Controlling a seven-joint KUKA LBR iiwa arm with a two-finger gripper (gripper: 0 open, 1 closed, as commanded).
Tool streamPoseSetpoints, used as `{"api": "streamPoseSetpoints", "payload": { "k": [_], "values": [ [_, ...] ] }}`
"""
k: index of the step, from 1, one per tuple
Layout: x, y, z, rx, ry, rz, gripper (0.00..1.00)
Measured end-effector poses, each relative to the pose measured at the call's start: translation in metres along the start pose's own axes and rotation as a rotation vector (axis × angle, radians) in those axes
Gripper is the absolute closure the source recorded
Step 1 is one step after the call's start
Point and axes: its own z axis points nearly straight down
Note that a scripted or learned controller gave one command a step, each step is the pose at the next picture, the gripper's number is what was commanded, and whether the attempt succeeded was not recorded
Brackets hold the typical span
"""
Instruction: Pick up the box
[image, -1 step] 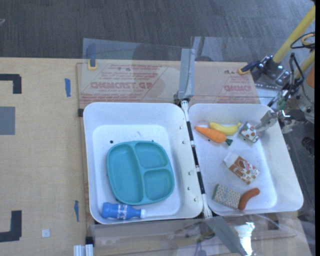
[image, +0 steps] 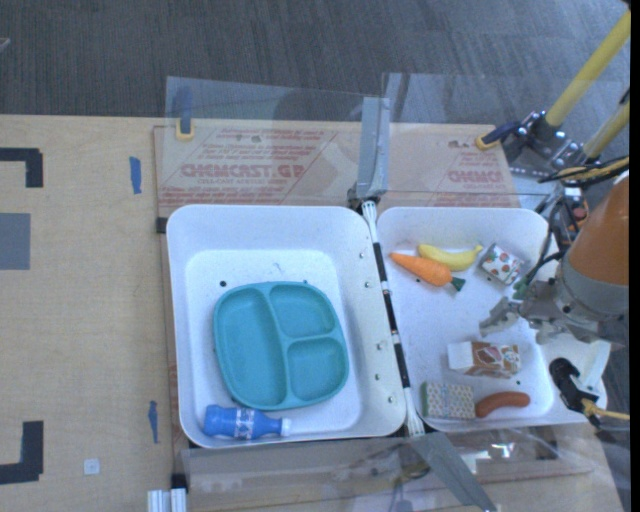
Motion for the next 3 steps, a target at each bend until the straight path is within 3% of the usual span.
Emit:
{"api": "streamPoseSetpoints", "payload": {
  "k": [1, 2, 3],
  "values": [
    [0.0582, -0.0526, 0.0093, 0.002, 0.001, -0.105, 0.0],
    [0.0553, -0.0525, 0.0002, 0.001, 0.0, -0.098, 1.0],
    [0.0554, -0.0525, 0.0003, 0.001, 0.001, -0.098, 0.0]
  ]
}}
